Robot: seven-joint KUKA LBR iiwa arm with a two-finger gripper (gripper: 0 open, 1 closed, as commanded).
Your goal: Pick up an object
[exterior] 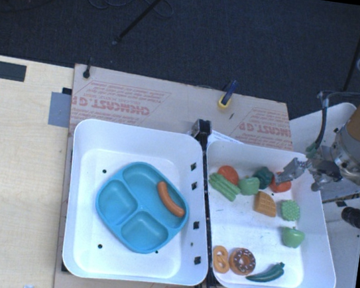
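Right bin holds your candidates, all small toy food: likely light, rigid plastic, smooth and a bit slippery. Nearest edge: dark green pepper, curved and thin, so pinch across its middle; beside it the chocolate donut and the orange pretzel lie flat, awkward to take from above. Mid bin: green apple is round and may roll out of a pinch. Further back: leafy green piece, orange wedge, ridged green pod, tomato. The pincer hangs at the far right of that bin, just above a red piece and a dark green one; it looks spread, nothing between the fingers. Left bin has a blue sectioned plate with a sausage on it; long and narrow, grip across the width.
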